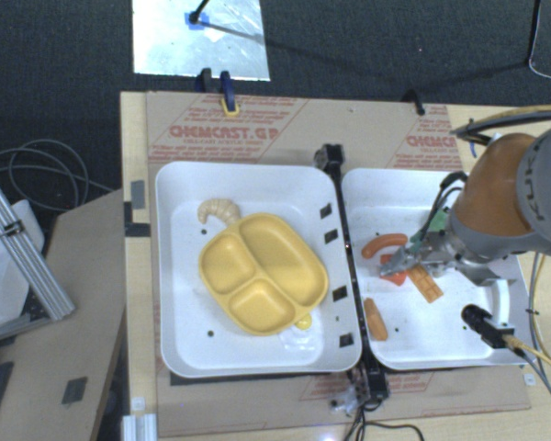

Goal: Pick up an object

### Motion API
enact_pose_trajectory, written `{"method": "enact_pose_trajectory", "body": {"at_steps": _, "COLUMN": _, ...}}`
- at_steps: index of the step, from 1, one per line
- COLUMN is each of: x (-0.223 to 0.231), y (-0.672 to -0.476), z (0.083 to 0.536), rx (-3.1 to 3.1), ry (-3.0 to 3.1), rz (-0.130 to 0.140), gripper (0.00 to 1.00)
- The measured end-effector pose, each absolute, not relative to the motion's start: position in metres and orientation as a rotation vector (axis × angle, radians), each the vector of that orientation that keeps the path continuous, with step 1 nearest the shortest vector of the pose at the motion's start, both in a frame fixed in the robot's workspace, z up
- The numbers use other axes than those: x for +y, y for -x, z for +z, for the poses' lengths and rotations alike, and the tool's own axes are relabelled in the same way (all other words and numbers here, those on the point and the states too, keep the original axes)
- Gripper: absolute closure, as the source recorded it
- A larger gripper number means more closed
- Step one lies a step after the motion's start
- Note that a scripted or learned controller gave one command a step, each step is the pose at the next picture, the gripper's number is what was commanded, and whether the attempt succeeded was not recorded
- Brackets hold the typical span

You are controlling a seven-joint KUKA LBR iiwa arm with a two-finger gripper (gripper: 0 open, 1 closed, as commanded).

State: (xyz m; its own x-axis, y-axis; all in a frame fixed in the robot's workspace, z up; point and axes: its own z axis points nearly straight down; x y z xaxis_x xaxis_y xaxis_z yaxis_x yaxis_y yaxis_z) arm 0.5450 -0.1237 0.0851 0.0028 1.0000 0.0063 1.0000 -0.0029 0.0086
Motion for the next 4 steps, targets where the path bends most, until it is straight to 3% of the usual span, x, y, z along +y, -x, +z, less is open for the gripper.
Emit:
{"method": "enact_pose_trajectory", "body": {"at_steps": 1, "x": -0.126, "y": -0.548, "z": 0.102, "rx": 2.212, "ry": -2.208, "rz": 0.016, "gripper": 1.00}}
{"method": "enact_pose_trajectory", "body": {"at_steps": 2, "x": -0.126, "y": -0.548, "z": 0.101, "rx": 2.213, "ry": -2.208, "rz": 0.015, "gripper": 0.00}}
{"method": "enact_pose_trajectory", "body": {"at_steps": 3, "x": -0.095, "y": -0.518, "z": 0.083, "rx": 2.229, "ry": -2.219, "rz": -0.001, "gripper": 0.00}}
{"method": "enact_pose_trajectory", "body": {"at_steps": 4, "x": -0.097, "y": -0.521, "z": 0.096, "rx": 2.220, "ry": -2.217, "rz": 0.004, "gripper": 1.00}}
